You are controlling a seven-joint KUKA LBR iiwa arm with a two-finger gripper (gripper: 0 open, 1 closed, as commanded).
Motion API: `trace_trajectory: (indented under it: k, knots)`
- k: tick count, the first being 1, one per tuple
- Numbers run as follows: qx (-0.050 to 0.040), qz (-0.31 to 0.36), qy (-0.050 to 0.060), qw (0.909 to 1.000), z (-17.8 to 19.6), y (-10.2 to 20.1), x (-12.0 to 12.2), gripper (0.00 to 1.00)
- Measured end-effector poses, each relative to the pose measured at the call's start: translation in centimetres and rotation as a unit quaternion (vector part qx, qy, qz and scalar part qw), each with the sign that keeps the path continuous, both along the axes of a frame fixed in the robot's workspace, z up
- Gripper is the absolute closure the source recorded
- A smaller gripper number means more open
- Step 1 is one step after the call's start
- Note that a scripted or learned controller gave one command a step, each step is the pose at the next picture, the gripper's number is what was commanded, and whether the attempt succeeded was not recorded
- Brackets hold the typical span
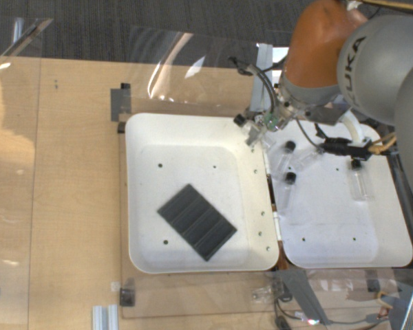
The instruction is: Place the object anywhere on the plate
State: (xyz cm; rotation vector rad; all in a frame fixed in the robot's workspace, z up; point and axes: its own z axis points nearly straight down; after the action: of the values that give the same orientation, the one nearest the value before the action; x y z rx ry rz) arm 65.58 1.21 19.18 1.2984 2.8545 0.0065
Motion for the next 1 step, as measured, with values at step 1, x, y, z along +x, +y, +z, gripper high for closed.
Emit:
trace_trajectory:
  k: [1]
  knots:
    - [0.0004,0.03,-0.003,0.9996,11.33,8.83,0.47,1.0]
